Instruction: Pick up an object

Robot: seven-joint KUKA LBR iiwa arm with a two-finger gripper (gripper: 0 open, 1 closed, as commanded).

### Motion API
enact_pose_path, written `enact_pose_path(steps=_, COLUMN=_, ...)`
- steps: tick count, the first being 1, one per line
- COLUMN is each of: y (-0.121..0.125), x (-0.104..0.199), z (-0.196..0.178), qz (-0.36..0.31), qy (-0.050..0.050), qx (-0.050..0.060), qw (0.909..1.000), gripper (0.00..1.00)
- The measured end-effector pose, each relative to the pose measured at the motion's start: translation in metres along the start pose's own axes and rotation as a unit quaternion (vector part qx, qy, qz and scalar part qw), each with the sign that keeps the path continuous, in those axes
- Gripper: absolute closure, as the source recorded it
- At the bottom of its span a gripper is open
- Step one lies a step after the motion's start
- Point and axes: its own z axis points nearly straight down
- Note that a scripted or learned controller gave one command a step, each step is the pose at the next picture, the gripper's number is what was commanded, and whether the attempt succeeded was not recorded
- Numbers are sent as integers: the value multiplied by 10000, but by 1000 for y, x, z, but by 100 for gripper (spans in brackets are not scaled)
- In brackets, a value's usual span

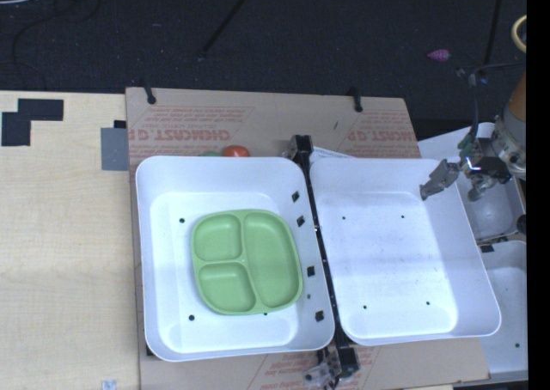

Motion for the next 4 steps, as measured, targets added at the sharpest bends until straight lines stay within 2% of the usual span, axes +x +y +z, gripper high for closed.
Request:
enact_pose_path(steps=1, y=2, x=0, z=-7, qz=-12, qy=-12, qx=-57, qw=10000, gripper=0)
enact_pose_path(steps=2, y=5, x=2, z=36, qz=-11, qy=-9, qx=-40, qw=10000, gripper=0)
enact_pose_path(steps=3, y=6, x=3, z=101, qz=-11, qy=-3, qx=-29, qw=10000, gripper=0)
enact_pose_path(steps=4, y=9, x=-5, z=151, qz=-6, qy=-7, qx=-35, qw=10000, gripper=0)
